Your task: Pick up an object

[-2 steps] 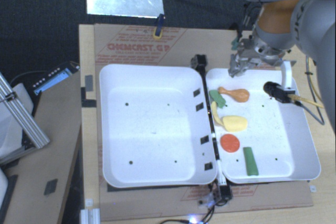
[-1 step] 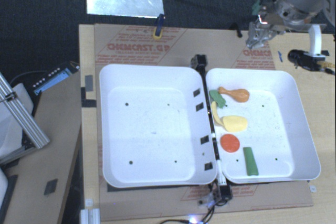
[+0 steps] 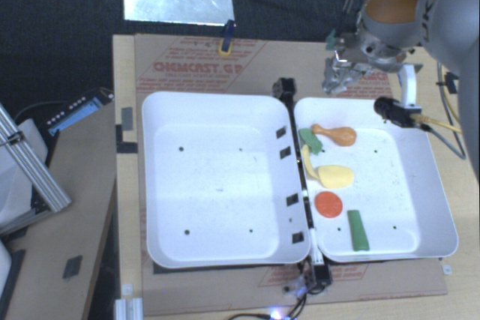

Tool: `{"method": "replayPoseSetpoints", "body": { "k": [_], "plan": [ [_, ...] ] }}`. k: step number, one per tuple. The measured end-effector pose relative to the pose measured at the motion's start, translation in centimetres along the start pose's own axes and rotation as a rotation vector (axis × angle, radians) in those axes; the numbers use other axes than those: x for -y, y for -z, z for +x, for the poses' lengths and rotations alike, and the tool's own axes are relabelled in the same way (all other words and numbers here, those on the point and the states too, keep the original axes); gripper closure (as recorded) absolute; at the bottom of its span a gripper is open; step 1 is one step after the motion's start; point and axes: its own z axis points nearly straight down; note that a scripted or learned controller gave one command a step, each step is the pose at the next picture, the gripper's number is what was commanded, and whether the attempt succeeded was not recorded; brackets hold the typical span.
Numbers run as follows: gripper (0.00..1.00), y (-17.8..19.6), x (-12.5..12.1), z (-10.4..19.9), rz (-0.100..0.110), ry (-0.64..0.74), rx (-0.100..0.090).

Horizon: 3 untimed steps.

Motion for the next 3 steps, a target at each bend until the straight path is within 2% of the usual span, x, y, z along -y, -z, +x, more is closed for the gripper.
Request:
{"method": "replayPoseSetpoints", "body": {
  "k": [1,2,3],
  "plan": [
    [1.0,12.5,-0.1,-1.4,-0.017,-0.002,0.002],
    [1.0,28.4,0.2,-10.0,-0.023,-0.012,0.009],
    [1.0,10.6,2.9,-6.4,0.013,-0.002,-0.003]
  ]
}}
